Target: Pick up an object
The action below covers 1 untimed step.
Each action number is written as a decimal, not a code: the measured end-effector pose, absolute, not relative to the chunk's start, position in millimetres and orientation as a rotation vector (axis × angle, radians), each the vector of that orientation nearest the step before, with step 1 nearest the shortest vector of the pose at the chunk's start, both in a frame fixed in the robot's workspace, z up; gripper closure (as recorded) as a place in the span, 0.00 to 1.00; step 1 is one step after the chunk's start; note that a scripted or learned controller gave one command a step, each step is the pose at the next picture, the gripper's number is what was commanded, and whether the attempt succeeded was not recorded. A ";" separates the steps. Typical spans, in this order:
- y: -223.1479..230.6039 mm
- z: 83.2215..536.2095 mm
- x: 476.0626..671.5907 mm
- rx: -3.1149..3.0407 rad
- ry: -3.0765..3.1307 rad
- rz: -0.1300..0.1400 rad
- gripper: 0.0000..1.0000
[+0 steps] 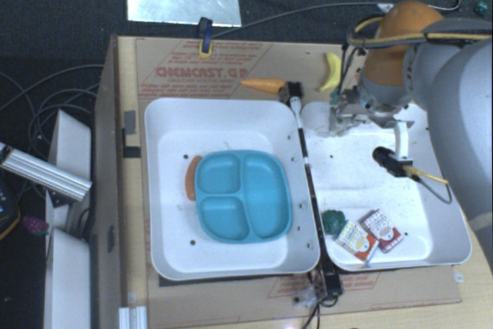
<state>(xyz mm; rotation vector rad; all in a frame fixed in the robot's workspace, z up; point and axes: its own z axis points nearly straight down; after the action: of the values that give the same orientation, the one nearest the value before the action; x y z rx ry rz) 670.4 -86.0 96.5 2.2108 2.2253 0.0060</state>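
Nearest the camera, at the near end of the right bin (431,204), lie three small things close together: a dark green lump (333,221), a pale packet (356,239) just beside it, and a red packet (383,229) touching the pale one. All three rest flat on the bin floor, well apart from me.

A little farther back, in the left bin (177,243), a blue divided plate (243,193) takes up the middle, with a brown sausage (190,177) lying along its left edge.

Farther again, my gripper (347,118) hangs low over the far left corner of the right bin. Just beside it, toward the wall between the bins, sits a pale round thing (314,115), perhaps a cup; it is too washed out against the white to be sure. From this slant I cannot tell how wide my jaws stand, nor whether anything is between them.

Beyond the bins, on the cardboard (192,62), a banana (332,72) lies just behind my wrist and a carrot (262,85) lies along the far rim of the left bin.

As I judge it, the pick is not done: nothing is visibly lifted or carried. The reach to a corner looks made; closing on something, most likely the pale round thing, and raising it clear are what is left.
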 end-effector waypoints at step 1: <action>-86.0 96.4 670.3 2.211 2.225 0.006 0.00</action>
<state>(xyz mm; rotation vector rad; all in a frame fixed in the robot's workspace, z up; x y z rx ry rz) 670.3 -86.0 96.4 2.2107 2.2255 0.0056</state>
